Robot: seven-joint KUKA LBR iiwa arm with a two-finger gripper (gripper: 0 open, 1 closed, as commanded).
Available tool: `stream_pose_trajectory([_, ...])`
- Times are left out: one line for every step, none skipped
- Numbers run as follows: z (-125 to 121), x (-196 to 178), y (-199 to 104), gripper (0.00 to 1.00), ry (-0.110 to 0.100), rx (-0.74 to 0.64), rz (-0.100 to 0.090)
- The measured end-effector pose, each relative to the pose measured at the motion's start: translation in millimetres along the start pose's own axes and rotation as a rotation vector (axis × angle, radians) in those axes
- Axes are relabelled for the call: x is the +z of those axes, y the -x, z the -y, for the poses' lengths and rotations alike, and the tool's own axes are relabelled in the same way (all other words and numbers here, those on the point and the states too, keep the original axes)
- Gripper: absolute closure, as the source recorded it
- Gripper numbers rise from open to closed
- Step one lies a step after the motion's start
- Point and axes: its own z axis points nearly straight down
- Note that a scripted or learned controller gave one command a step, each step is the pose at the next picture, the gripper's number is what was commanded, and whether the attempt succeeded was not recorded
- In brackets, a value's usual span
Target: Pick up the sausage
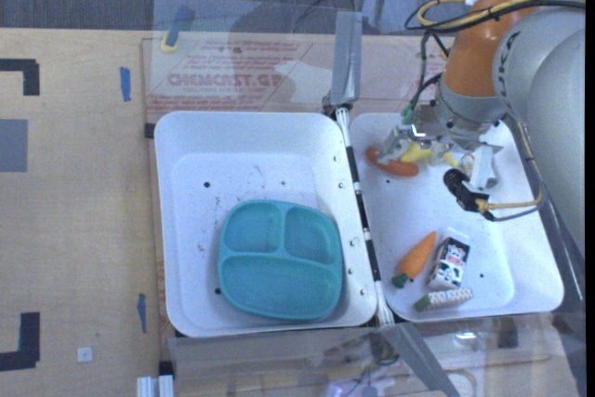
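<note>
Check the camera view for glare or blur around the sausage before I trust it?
Camera view: even, soft lighting, only faint shadows. The clear sheet behind the bins reflects a pale haze. The sausage is small and soft-edged, partly overlapped by the pincer. The teal plate reads sharply.

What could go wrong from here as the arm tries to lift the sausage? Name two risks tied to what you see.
1. The sausage lies close to the right bin's far wall, beside a yellow item, so the tool might catch the wrong thing.
2. The sausage is thin and rounded, so it may slip out.
</note>
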Motion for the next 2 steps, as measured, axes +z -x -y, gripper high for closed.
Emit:
stream_pose_trajectory([-3.8,0.6,-2.8,0.0,0.009,0.133,-0.002])
stream_pose_trajectory([7.7,-87.4,-30.5,0.0,0.014,-0.211,0.002])
